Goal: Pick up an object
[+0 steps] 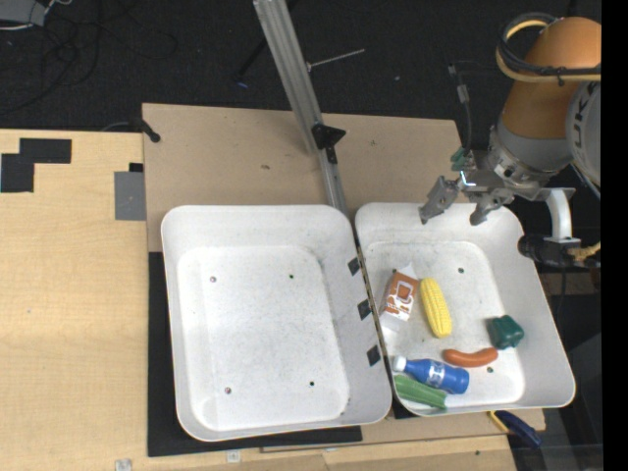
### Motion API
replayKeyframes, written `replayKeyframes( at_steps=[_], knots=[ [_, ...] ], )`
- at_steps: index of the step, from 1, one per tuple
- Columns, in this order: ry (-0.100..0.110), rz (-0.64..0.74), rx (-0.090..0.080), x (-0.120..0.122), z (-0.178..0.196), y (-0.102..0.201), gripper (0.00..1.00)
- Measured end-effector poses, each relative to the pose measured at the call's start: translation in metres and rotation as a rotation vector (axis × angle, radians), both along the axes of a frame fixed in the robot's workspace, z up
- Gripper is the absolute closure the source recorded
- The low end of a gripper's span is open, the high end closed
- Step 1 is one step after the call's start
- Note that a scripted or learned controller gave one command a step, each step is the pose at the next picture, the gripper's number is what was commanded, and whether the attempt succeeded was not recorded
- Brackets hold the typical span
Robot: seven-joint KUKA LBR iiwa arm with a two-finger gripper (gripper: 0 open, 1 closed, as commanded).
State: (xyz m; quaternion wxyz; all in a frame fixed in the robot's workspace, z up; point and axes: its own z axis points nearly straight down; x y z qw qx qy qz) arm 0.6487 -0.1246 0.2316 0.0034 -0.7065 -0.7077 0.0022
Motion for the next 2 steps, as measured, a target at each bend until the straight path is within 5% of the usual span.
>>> replayKeyframes(
  at_steps=[1,2],
  knots=[
    [-0.005,0.002,-0.001,0.001,0.003,0.0,0.0],
    [-0.001,-0.001,-0.001,0.001,-0.041,-0.003,0.0]
  ],
)
